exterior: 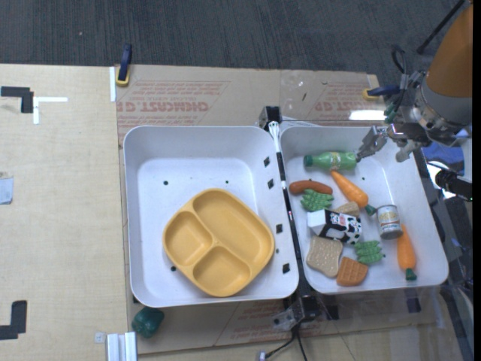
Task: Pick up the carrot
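Because the bench is so big, it comes first: two white bins sit side by side on it, over a sheet of brown cardboard (180, 100) with red writing. The writing is upside down and too blurry to read. The left bin (143, 201) holds a yellow tray (218, 241) with three parts. The right bin (430, 224) is full of toy food.

Two carrots lie in that bin. One carrot (349, 187) is near the middle, tilted, just below a green bottle (331, 159). The other carrot (406, 253) lies by the right wall, beside a small can (388, 221). Both look like hard, light plastic toys, smooth and a bit slippery. The thick middle of a carrot looks like the best place to pinch, across its narrow side.

The gripper (370, 143) hangs over the top of the right bin, near the bottle's cap. It holds nothing, and how it stands cannot be told.

A little black and white carton (343, 226) has a cow picture.
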